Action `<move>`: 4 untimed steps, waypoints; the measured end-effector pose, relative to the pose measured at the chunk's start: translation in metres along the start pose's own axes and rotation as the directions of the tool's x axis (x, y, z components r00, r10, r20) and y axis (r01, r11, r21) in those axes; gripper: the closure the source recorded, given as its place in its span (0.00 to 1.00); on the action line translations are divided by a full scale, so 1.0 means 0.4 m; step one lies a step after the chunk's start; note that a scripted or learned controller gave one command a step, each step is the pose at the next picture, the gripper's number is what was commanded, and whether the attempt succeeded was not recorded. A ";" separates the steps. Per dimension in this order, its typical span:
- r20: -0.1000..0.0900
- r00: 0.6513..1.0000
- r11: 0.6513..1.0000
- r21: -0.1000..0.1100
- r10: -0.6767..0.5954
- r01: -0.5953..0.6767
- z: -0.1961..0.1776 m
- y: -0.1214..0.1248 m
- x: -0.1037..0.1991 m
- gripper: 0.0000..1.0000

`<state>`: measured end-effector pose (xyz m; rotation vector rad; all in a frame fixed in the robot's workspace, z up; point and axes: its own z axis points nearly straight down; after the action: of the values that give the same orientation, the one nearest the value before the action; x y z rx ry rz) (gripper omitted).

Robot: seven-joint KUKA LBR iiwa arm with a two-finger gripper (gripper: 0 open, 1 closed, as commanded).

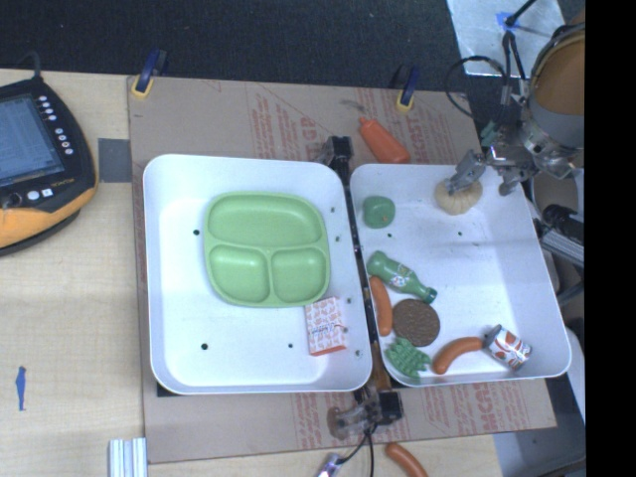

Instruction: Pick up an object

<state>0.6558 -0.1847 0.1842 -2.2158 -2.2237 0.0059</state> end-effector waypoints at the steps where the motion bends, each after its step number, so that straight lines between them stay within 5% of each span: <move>1: -0.001 1.000 1.000 -0.003 -0.001 0.001 -0.251 -0.023 0.141 0.00; 2: 0.000 1.000 1.000 0.002 0.001 -0.001 0.087 -0.002 -0.022 0.00; 3: 0.001 1.000 1.000 -0.001 -0.002 0.002 0.056 0.001 -0.024 1.00; 4: 0.001 1.000 1.000 0.000 -0.002 0.002 0.057 0.001 -0.024 0.00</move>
<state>0.6560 -0.1942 0.1616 -2.2136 -2.2268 0.0066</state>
